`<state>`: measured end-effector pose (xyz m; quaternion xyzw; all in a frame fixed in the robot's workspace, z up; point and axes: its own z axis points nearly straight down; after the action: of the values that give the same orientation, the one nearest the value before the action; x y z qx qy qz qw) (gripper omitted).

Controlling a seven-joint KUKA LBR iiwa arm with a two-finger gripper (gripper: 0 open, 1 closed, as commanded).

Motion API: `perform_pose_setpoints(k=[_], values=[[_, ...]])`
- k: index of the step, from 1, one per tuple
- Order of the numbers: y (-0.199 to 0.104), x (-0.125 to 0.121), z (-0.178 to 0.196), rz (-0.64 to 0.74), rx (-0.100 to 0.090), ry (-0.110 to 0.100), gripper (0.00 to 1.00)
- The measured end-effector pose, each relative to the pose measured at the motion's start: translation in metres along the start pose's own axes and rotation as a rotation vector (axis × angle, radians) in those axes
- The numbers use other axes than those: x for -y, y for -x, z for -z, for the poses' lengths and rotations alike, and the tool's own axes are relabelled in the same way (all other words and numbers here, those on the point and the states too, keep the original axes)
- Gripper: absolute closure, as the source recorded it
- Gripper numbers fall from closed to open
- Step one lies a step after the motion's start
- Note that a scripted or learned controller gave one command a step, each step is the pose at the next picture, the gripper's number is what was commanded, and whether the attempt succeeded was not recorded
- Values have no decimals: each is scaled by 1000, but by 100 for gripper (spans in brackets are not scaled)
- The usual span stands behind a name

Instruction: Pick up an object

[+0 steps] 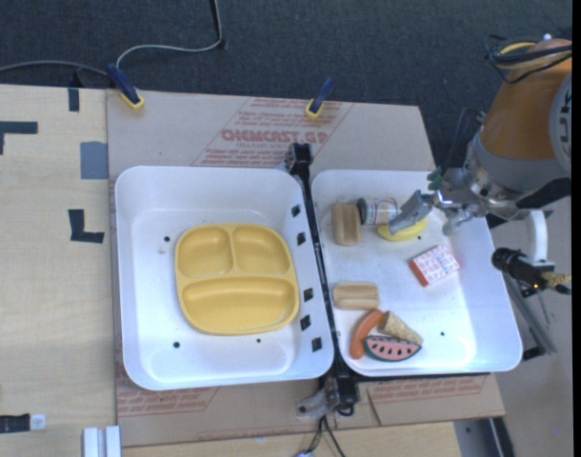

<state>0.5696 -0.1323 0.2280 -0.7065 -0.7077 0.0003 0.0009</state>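
Observation:
My gripper (431,215) hangs over the back of the right bin (481,336) with its fingers spread open and nothing between them. Its left finger sits right above a yellow toy fruit (411,230). A small bottle (375,209) lies just left of that, beside a tan bread piece (345,223). A red and white box (434,265) lies below the gripper. Nearer the front lie a tan roll (355,296), an orange sausage (363,327), a pale wedge (402,327) and a watermelon slice (392,348).
The left bin (143,255) holds a yellow divided plate (236,277). A black divider with clips (310,255) runs between the bins. Both bins rest on cardboard (262,131); a cable (176,46) crosses the dark floor behind.

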Motion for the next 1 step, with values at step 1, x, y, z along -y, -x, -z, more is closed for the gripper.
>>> perform_pose_setpoints(k=[1], values=[[4,20,-142,0,0,3,0]])
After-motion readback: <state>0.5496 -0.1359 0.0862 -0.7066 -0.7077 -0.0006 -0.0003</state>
